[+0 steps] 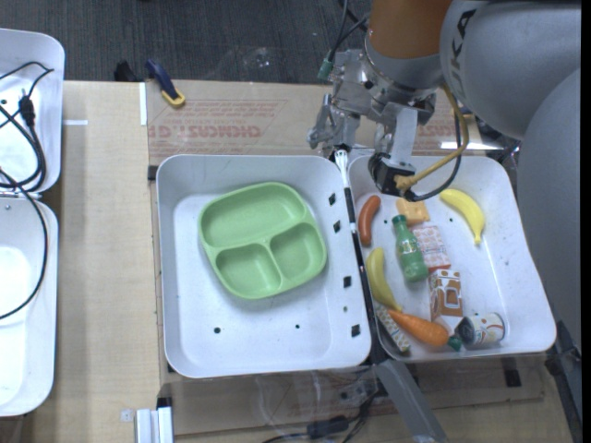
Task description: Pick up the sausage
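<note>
From the camera view above the bench, the gripper (338, 146) hangs over the far rim where the two bins meet. It is just beyond the far end of the sausage (368, 220) and not touching it. I cannot tell whether it is wide or narrow, because its tip is a tangle of metal against the rim. Nothing shows held in it. I judge it is placed there to line up for a drop onto the sausage, so the pick is not yet made.

The sausage lies in the right bin (506, 270), close along the left wall, running far-to-near with a slight tilt. The wall crowds one side of it. A cracker (413, 212) and the bottle (407, 247) are near the other side but apart from it, so a grasp across it looks tight but possible.

The count is two bins and one sausage. There are two bananas, with one banana (464, 212) at the far right and the other banana (379, 280) just nearer than the sausage. There is also one carrot (420, 329), one bottle, one cracker, one packet (430, 244), one box (445, 295) and one can (485, 329). The left bin (189, 326) bears one green plate (263, 240) with three compartments, well apart from the sausage.
</note>
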Robot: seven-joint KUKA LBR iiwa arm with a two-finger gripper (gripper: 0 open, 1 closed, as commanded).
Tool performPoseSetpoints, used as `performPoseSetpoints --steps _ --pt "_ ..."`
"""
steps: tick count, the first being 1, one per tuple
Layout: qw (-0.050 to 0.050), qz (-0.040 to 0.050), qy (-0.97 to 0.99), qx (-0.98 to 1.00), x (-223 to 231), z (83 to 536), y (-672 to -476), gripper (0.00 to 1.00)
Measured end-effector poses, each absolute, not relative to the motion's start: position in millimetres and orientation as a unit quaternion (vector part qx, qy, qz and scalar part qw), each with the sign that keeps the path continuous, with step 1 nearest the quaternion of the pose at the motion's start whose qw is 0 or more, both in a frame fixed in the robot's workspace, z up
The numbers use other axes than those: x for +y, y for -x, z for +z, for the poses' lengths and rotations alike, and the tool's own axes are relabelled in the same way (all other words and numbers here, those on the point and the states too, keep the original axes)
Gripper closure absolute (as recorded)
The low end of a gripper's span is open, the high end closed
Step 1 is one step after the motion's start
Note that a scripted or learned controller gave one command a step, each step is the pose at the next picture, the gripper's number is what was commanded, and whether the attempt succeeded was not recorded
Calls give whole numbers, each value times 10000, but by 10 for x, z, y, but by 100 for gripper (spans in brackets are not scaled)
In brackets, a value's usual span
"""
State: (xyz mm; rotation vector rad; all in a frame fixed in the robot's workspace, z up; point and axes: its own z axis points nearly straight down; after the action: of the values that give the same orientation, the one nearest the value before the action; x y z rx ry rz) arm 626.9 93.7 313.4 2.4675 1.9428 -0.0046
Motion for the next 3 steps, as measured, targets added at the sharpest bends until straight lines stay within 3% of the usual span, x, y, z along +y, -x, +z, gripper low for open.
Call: performPoseSetpoints --steps 1,2,3 --pt "-4 -32 -8380 5457 1886 2226 -6484 0" --pt "2 -5 -8926 4508 2254 927 -6590 0" --pt "-10 -27 -8917 4527 2270 976 -6569 100"
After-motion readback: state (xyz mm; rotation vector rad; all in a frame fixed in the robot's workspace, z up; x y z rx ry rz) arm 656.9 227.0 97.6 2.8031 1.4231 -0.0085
